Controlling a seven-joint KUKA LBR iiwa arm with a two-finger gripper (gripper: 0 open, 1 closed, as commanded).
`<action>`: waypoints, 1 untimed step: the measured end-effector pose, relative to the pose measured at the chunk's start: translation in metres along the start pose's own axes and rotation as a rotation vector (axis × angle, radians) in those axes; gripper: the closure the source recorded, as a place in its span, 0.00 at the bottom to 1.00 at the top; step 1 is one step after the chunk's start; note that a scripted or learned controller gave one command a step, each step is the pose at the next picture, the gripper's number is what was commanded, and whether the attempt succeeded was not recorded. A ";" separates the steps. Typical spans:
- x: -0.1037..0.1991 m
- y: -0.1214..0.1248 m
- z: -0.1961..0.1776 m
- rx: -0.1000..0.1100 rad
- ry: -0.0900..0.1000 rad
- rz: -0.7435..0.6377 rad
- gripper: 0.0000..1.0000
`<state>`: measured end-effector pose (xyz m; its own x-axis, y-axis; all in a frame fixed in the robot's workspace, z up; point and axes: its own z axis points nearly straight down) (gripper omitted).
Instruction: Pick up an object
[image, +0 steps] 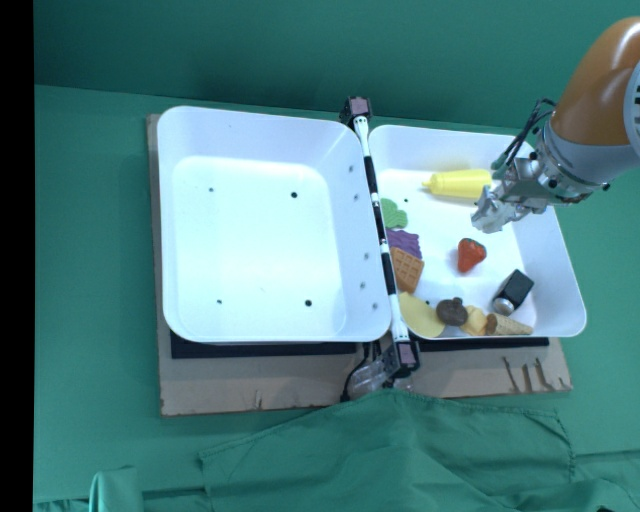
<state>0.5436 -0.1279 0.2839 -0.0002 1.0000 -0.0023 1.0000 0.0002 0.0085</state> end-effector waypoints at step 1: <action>-0.052 0.052 -0.081 -0.008 -0.006 0.006 1.00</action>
<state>0.5946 -0.1799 0.3655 0.0054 1.0000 -0.0082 0.9999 -0.0053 0.0162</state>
